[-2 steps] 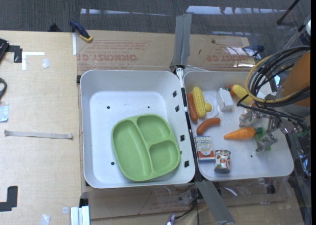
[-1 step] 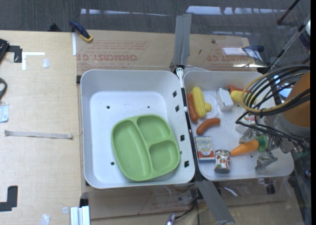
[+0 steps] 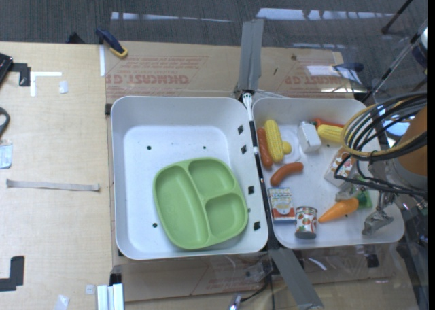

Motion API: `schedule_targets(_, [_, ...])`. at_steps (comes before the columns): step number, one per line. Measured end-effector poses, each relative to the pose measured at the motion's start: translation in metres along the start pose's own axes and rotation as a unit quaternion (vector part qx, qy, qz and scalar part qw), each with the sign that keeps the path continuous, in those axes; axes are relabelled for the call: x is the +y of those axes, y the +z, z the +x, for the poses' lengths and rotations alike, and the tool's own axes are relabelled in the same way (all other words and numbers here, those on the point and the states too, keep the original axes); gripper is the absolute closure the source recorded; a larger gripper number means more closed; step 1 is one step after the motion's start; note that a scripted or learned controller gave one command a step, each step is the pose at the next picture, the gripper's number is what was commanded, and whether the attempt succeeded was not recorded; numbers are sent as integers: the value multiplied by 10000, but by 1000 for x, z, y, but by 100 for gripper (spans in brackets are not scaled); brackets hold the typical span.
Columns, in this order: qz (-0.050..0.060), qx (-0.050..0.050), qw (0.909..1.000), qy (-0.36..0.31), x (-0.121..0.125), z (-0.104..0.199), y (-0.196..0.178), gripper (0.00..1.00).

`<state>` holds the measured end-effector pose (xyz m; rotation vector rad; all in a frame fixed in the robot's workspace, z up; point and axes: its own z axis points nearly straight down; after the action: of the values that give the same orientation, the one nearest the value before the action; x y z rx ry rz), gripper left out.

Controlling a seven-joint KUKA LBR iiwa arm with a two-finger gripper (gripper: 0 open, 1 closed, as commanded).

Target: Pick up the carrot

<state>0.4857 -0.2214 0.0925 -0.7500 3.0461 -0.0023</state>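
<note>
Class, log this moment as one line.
target: orange toy carrot, right bin | gripper: beside carrot, not holding | green divided plate: left bin

Even, bright overhead light is seen all over, so the white bins (image 3: 129, 166) come out a bit washed and only soft, short shadows get thrown. Glare streaks are caught on the clear sheet (image 3: 319, 64) behind the bins. Focus is decent, just mildly grainy.

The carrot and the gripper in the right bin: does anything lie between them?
In the camera view, the gripper sits just right of the carrot. Between them is only a short stretch of bare white bin floor.
</note>
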Motion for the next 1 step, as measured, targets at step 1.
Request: schedule_targets(1, [-19, 8, 9919, -1269, 37, -20, 1, 0])
